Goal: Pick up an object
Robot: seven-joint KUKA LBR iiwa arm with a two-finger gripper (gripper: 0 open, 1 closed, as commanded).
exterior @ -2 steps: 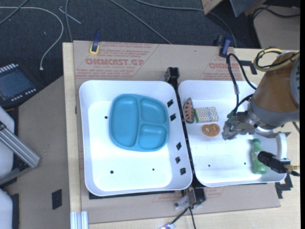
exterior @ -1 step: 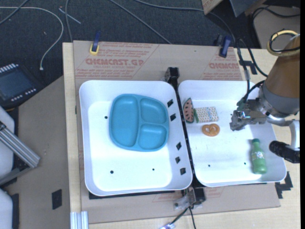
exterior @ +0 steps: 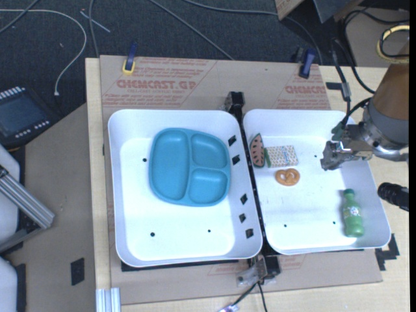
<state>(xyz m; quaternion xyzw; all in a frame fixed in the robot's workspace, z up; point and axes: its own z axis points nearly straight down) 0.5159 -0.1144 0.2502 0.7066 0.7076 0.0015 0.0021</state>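
Reaching in from the right over the right bin (exterior: 374,194), with the claw (exterior: 333,156) hanging above that bin's upper right part; impossible to tell how the claw is set, and nothing seen gripped in it. Lying in the right bin: a green bottle (exterior: 351,214) near the lower right corner, below the claw and apart from it; a round pretzel (exterior: 287,177) near the middle; a small speckled packet (exterior: 281,155) just above the pretzel; a watermelon slice (exterior: 259,151) touching the packet's left side, close to the wall between the bins. Resting in the left bin (exterior: 130,233): a blue divided plate (exterior: 189,166), three compartments, occupying the upper middle. Sitting side by side on the cardboard-covered bench (exterior: 175,77), both bins, with blue clamps (exterior: 130,58) at the bench's far edge.
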